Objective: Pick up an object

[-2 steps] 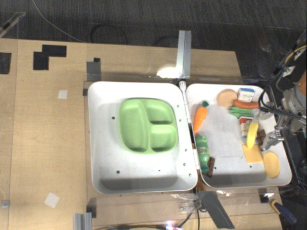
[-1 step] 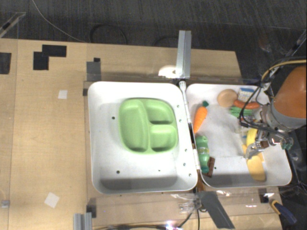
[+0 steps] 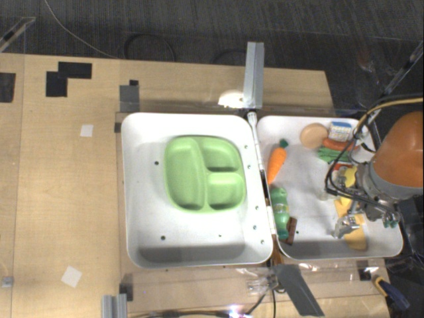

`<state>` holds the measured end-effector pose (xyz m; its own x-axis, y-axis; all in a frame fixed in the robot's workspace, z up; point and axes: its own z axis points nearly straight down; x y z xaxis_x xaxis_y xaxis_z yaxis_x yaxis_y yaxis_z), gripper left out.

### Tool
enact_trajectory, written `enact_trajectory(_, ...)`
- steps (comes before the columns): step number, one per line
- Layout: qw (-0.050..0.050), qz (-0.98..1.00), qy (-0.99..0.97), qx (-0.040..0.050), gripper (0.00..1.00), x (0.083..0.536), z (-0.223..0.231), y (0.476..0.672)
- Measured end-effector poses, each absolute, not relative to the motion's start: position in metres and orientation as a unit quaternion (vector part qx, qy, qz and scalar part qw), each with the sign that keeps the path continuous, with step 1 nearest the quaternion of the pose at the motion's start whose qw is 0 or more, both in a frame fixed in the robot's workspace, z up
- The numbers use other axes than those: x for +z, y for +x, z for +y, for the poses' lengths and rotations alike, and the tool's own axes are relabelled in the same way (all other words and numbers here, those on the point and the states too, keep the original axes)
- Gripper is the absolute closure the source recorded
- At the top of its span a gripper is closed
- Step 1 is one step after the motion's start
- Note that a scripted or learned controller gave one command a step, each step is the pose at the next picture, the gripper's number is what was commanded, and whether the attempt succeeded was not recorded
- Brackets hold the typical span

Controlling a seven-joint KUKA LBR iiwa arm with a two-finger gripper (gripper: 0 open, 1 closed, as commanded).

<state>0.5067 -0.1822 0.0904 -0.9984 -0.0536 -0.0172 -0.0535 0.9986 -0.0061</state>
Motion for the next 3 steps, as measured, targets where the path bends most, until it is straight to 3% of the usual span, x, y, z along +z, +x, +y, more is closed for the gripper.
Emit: enact_trajectory(3, 0.011, 0.997, -0.078, -0.0047, 0.0, 0.091, -0.157, 0.495)
